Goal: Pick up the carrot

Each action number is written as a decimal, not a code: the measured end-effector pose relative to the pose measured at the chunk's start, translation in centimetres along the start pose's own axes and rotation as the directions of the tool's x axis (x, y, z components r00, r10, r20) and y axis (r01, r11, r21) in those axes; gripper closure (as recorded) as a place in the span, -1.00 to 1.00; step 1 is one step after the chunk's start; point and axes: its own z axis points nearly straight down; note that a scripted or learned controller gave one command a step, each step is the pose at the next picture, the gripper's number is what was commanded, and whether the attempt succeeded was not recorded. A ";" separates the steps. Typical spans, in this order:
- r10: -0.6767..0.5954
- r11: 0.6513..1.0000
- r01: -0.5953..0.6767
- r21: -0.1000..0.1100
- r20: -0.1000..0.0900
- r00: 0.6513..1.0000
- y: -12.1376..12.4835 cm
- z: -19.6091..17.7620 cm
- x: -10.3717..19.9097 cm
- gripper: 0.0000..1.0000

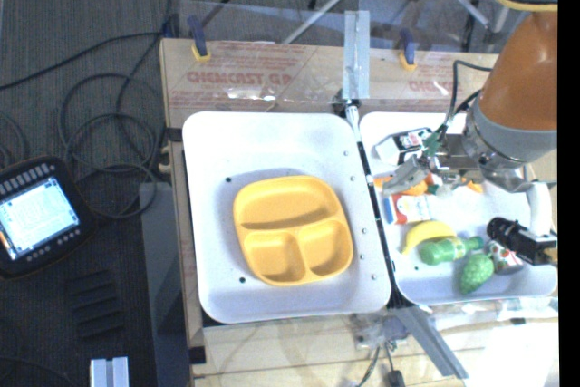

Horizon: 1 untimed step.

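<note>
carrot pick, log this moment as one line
claw: low in right bin, finger state unclear | carrot: orange piece just under claw, grasp not confirmed | yellow tray: in left bin

bins (272,131): 2 | yellow tray (292,227): 1 | banana (426,234): 1 | carrot (408,187): 1 | green bottle (446,250): 1

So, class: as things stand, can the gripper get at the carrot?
Probably yes. The gripper hangs right above the carrot in the right bin, though a carton lies close beside it.
</note>
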 end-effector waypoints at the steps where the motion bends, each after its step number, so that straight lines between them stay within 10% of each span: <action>1: 0.355 0.935 -0.355 0.000 0.002 0.935 5.3 -2.9 -7.6 -1.00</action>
